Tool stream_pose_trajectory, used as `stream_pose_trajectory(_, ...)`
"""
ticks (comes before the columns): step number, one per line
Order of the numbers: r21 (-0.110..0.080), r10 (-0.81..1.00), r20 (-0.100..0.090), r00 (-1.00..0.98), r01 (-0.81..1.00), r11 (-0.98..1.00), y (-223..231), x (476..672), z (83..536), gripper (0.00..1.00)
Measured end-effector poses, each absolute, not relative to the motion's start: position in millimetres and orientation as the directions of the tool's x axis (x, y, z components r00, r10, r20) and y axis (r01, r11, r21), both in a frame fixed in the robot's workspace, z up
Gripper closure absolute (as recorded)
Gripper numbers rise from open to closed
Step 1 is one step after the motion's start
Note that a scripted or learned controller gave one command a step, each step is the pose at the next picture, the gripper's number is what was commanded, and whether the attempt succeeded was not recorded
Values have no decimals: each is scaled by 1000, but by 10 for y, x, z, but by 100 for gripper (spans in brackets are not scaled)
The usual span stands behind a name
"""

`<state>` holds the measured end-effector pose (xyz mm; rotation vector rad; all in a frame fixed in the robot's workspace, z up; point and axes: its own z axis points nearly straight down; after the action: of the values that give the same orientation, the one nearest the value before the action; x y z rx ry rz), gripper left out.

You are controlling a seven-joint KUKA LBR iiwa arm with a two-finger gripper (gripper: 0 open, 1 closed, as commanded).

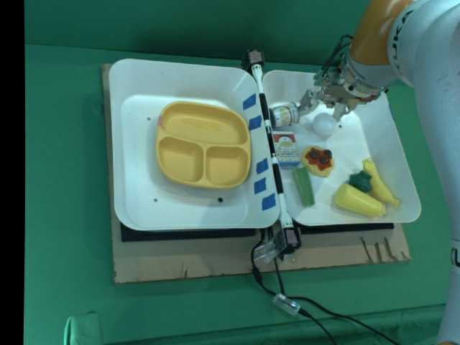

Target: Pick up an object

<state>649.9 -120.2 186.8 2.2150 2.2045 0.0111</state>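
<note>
A grey KUKA arm (431, 63) with an orange band reaches in from the right over a green bench (65, 192), where two shallow white bins sit side by side on a cardboard sheet (180, 264). The left bin (136, 192) holds a yellow divided tray (203, 144) with three compartments. Blue tape squares mark the seam between the bins, along which a black-and-white rod (269, 139) runs from far to near.

The gripper (327, 103) hangs over the far part of the right bin (388, 131), just above a white egg-shaped ball (324, 124); whether its fingers are open or closed cannot be told, and nothing is seen between them. Left of the gripper a small jar (284, 114) lies on its side by the divider, with a small carton (287, 149) just nearer. In the near half lie a yellow pepper (358, 200), a banana (381, 183) touching a green broccoli piece (361, 181), a green bean pod (304, 185) and a pizza slice (318, 160).
</note>
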Motion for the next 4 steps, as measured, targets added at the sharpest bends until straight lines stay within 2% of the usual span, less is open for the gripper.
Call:
stream_pose_trajectory(1,20,1000,-13,11,1000,-11,-1018,5706,1883,0)
stream_pose_trajectory(2,20,1000,-7,6,1000,-6,-1398,6057,1875,0)
stream_pose_trajectory(3,22,1000,-9,6,1000,-6,-1372,5679,1881,0)
stream_pose_trajectory(4,27,1000,-11,8,1000,-8,-1050,5241,1887,0)
